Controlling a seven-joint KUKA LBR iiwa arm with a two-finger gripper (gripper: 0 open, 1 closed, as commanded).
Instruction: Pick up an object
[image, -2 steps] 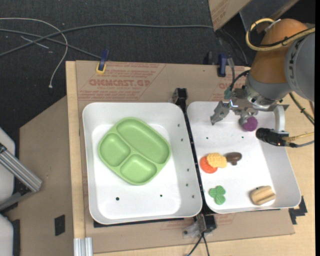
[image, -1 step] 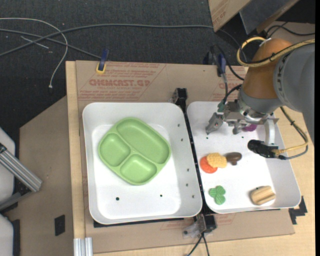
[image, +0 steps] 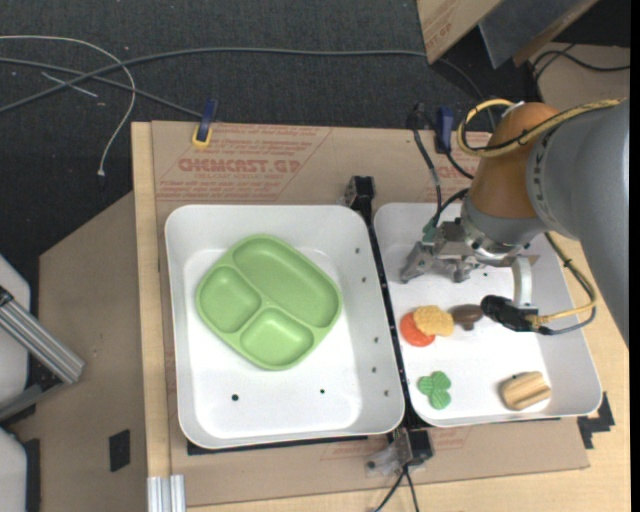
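My gripper hangs low over the far part of the right bin, under the orange band of the arm. Just in front of it lie a red and yellow toy food piece and a small brown piece. Nearer the front of that bin sit a green leafy piece and a tan bread-like piece. None of these objects touches the gripper.
The left bin holds a green divided plate. A black divider with a clamp runs between the bins. Black and yellow cables trail from the wrist over the right bin. The arm's grey body covers the far right.
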